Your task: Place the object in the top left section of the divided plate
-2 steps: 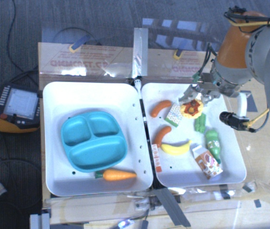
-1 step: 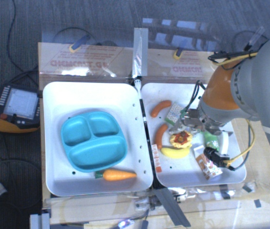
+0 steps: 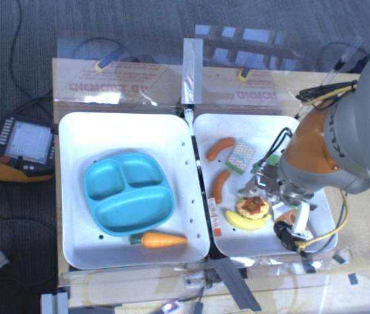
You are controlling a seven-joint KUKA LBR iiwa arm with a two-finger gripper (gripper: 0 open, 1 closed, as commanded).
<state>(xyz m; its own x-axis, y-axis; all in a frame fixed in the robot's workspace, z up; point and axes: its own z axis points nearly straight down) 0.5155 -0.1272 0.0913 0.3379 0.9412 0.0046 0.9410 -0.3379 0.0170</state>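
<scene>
The task did not name its object, and which toy was meant could not be told. The gripper point(image 3: 264, 187) hung low far to the right of the divided plate point(image 3: 133, 209), in the right bin point(image 3: 316, 237), just above a small round pizza toy point(image 3: 253, 206). Whether the gripper was wide or narrow could not be told, because the wrist covered it from above, and no toy was seen held in it.

The pizza toy rested on a yellow banana point(image 3: 245, 222), which lay on the side of the pizza toy nearer to the camera. Between these two and the plate lay a reddish sausage point(image 3: 219, 184), almost upright in the view. A second sausage point(image 3: 221, 148) lay further up, level with the top edge of the plate, and a green and white box point(image 3: 240, 156) was just beside it, on the side away from the plate. Further from the plate than the banana, under the arm, a red and white piece point(image 3: 290, 216) was partly hidden.

The blue plate sat in the middle of the left bin point(image 3: 74, 175), slightly turned. Its top left section point(image 3: 105, 175) showed bare blue floor. An orange carrot point(image 3: 162, 240) lay below the plate, touching its lower rim, with the green end to the left.
</scene>
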